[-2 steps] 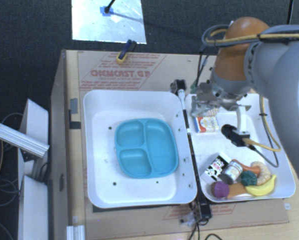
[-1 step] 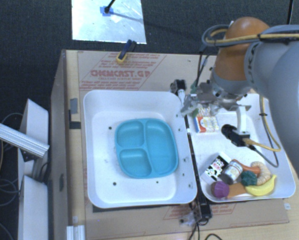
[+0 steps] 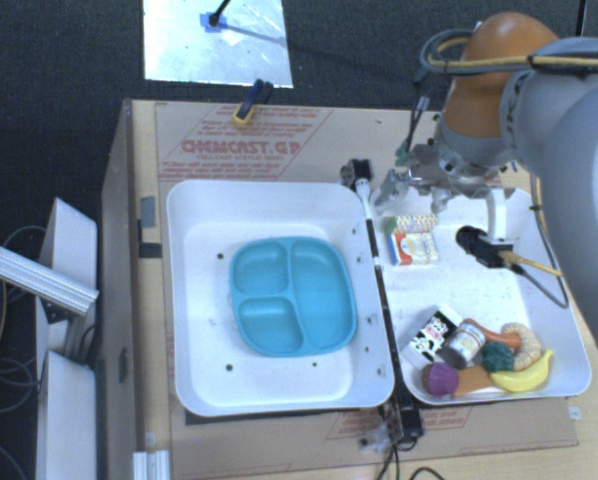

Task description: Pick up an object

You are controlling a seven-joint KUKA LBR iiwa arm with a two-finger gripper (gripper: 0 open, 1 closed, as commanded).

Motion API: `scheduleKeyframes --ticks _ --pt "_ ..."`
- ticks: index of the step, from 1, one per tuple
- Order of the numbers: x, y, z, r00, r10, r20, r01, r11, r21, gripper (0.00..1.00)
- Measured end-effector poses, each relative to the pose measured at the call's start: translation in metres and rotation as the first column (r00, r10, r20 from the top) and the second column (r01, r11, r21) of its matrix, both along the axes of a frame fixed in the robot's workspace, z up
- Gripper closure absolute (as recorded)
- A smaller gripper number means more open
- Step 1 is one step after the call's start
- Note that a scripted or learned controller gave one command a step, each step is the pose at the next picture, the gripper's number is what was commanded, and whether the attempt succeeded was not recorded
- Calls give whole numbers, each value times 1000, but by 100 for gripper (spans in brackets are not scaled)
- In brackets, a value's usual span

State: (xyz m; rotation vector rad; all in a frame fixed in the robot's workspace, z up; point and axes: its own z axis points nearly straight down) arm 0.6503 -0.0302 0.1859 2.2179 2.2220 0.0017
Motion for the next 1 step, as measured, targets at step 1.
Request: scheduleKeyframes --ticks 1 --pt "19 -4 -1 1000 3 1 -3 1000 0 0"
